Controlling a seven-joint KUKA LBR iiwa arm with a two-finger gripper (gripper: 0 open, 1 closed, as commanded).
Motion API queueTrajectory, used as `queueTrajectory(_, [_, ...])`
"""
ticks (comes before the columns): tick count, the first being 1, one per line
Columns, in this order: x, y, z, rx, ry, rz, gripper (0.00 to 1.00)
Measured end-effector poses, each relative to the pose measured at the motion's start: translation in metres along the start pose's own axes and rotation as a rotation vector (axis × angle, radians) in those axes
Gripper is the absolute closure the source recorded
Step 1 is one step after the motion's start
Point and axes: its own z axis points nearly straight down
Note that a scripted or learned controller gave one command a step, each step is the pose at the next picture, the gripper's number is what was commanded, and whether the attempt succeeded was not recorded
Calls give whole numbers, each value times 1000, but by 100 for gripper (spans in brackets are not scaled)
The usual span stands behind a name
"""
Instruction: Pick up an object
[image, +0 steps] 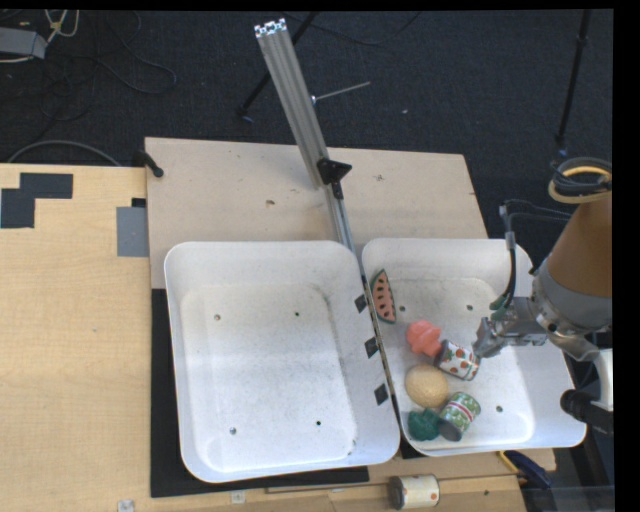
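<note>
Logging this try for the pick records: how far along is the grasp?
Done: the gripper has reached into the right bin, beside the patterned can. In hand: nothing visibly between its fingers. Left: gripping and lifting; every object lies on the bin floor.

Arm (590, 270) cut off at right edge.

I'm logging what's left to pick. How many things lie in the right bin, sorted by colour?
Pink or red: 1, the ball
Tan: 1, the egg-shaped lump
Dark green: 1, the small lump
Red and green: 1, the watermelon slice
Patterned white, red and green: 2, the can by the tool and the can
Total: 6
</note>
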Motion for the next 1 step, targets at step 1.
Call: queueTrajectory(1, [49, 14, -6, 4, 3, -3, 100])
